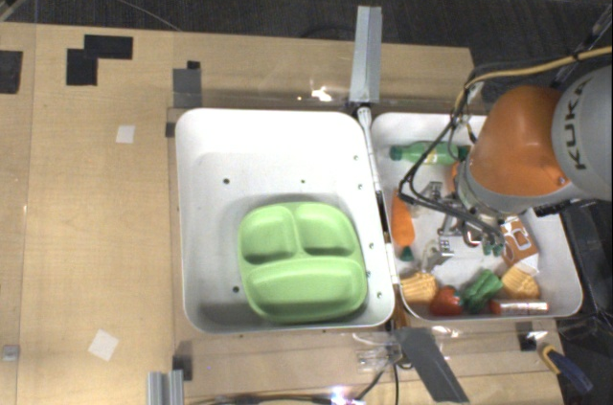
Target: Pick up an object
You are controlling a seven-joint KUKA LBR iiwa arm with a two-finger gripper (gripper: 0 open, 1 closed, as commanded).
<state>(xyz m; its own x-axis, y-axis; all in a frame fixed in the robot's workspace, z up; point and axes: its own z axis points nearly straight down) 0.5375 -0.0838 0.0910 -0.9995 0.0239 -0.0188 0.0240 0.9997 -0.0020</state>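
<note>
Arm low over the right bin, among the toy food

You see nearest the corn (418,285), tomato (443,301) and green pepper (482,287) crowded along the front wall, easy targets. The gripper (446,240) hangs above them beside the carrot (403,222); its state I cannot tell. Beyond, the left bin (201,154) holds a green tray (302,261).

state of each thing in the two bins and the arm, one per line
green three-compartment plastic tray: flat, upright, in the left white bin
orange carrot: lying along the right white bin's left wall
green bottle: on its side
red tomato: resting by the near wall
gripper: lowered among the right bin's toys
</note>
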